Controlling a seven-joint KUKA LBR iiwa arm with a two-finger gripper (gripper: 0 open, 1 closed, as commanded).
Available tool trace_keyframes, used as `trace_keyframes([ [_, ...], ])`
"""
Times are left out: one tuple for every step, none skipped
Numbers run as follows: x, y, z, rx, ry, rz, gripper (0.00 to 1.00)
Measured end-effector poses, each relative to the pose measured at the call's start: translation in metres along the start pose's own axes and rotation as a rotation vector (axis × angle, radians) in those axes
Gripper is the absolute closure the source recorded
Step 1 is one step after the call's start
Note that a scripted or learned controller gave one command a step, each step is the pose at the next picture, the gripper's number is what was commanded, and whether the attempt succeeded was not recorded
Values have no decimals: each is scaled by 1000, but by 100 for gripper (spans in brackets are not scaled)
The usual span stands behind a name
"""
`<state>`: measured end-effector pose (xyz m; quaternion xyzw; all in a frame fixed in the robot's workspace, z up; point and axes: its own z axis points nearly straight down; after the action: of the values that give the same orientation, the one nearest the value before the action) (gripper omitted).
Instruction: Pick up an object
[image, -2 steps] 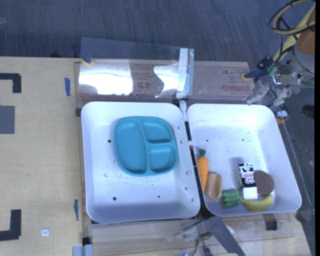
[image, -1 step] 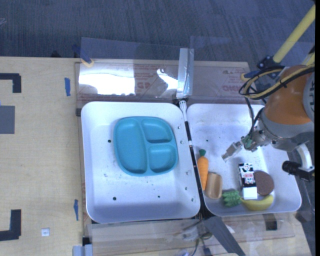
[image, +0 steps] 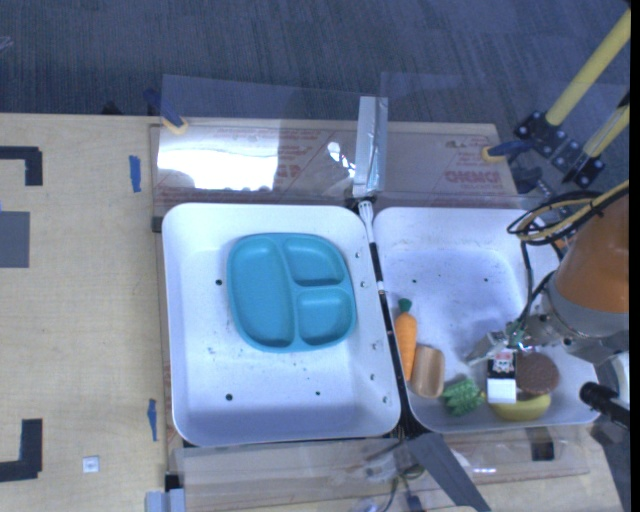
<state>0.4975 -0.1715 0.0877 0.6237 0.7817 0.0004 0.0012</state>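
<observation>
While in one bin (image: 450, 255), one carrot (image: 406, 342), one banana (image: 522, 407), one broccoli (image: 462, 395).

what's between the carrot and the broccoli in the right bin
A tan bread-like piece lies between the carrot and the broccoli, close against both, as the camera view shows.

A divided tray (image: 292, 292) is lying in the middle of the left bin (image: 190, 385). In the right bin (image: 450, 250) a carrot (image: 406, 340) is lying by the left wall, with a bread roll (image: 428, 370) just right of it and a banana (image: 520, 407) further right, at the near wall.
</observation>
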Motion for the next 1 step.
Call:
trace_keyframes([
  [-1, 3, -12, -8, -3, 1, 100],
])
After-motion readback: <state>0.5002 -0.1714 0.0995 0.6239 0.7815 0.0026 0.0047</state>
